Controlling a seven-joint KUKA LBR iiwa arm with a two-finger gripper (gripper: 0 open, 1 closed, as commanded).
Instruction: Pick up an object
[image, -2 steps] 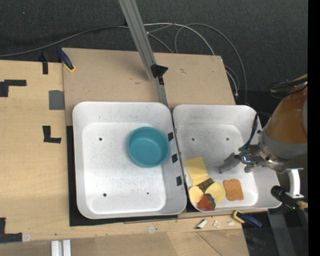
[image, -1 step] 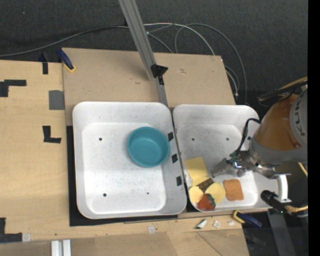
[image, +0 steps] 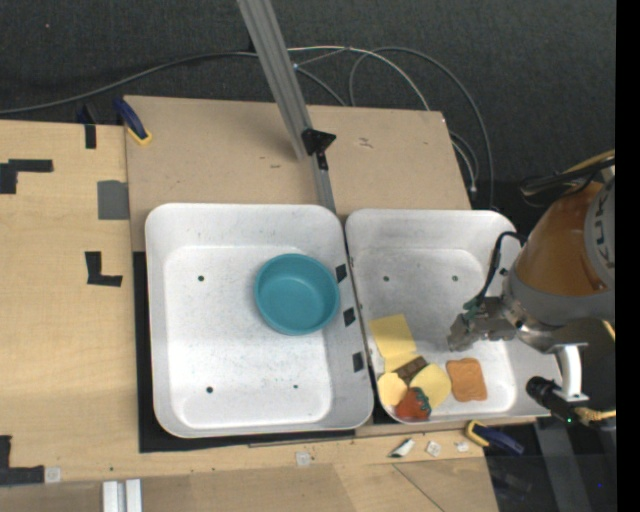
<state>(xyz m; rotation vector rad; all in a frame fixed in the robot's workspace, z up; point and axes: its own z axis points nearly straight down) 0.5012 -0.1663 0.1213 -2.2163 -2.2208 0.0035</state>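
My gripper (image: 466, 332) hangs low in the right bin (image: 430, 235), near its right side, just above an orange-brown sponge-like block (image: 466, 380). To the left of that block lies a cluster: a pale yellow square (image: 393, 338), a dark brown piece (image: 411, 369), a yellow chunk (image: 431, 382) and a red piece (image: 410, 406). A teal bowl (image: 295, 292) sits upright in the left bin (image: 180, 300). The fingers are too small and dark to read.
The arm's grey and orange body (image: 565, 270) fills the right edge over the bin's rim. A metal pole (image: 285, 80) slants down to the bins' shared wall. Cables run behind the bins. Small clips lie on the bench below the right bin.
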